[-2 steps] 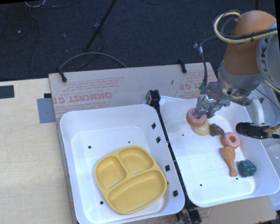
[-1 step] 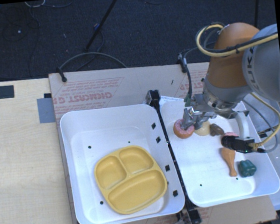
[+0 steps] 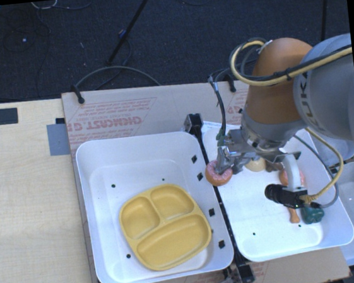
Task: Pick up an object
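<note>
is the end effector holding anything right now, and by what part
Cannot be told. The end effector sits right at the pink donut by the right bin's left wall.

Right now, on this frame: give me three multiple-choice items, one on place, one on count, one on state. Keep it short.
1. Where is the yellow divided plate?
A. left bin
B. right bin
C. on the cardboard

2. How many compartments does the plate have?
A. two
B. three
C. five

3. How does the plate sit?
A. leaning on a bin wall
B. upside down
C. flat, face up

Answers: 1 A, it lies on the left bin's floor. 2 B, two small above one large. 3 C, its recessed compartments face the camera.
</note>
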Motion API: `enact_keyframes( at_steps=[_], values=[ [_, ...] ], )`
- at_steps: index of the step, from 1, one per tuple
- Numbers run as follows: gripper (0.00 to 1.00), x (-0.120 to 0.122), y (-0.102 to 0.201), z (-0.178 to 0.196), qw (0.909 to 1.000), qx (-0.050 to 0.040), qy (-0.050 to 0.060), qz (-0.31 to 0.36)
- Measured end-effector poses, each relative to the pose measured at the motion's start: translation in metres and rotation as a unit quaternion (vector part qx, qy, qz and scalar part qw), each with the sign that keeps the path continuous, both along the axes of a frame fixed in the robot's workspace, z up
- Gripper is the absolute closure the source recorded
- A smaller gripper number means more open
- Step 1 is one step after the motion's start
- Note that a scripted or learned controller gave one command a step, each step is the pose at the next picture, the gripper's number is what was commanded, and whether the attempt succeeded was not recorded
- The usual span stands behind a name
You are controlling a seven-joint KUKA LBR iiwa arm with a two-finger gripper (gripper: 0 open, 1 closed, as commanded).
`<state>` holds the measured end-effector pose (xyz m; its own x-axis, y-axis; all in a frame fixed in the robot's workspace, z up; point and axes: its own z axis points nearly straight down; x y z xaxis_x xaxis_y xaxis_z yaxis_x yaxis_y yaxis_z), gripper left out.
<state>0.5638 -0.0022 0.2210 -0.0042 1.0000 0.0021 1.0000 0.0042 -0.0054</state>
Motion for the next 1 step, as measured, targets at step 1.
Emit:
enact_keyframes(
  at_steps=[1],
  values=[
    [1.0,-0.0237,0.0567,-0.0045,1.0,-0.0003,0.001,0.0]
  ],
)
